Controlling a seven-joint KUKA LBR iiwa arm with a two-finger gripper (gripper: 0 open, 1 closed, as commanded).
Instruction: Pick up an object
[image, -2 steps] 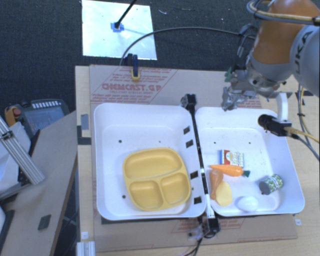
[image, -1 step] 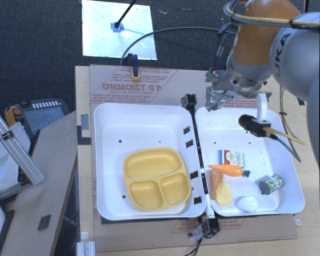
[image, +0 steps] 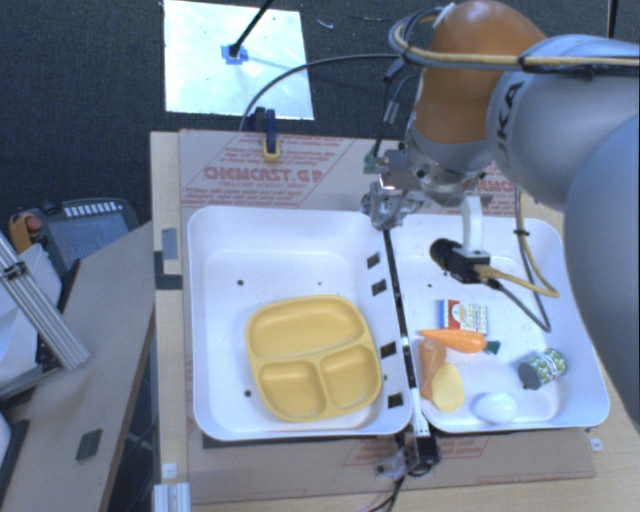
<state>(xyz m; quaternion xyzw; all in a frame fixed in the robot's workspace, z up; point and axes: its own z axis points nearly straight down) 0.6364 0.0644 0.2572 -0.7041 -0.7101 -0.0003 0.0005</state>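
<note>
My gripper (image: 383, 212) hangs at the far end of the divider between the two bins, below the orange band of the arm, with nothing seen in it. The right bin (image: 575, 300) holds the loose objects, all in its near half: a small red, white and blue box (image: 463, 315), an orange carrot (image: 455, 340) just in front of it, an orange wedge (image: 431, 362), a yellow lemon-like piece (image: 448, 388), a white egg shape (image: 493, 407) and a green and grey can (image: 541, 368) on its side. These lie well nearer than the gripper.
A yellow three-compartment plate (image: 313, 357) lies in the near half of the left bin (image: 215, 300). A black part on a white post (image: 458, 260) with a yellow cable hangs over the right bin's far half. The grey arm covers the upper right.
</note>
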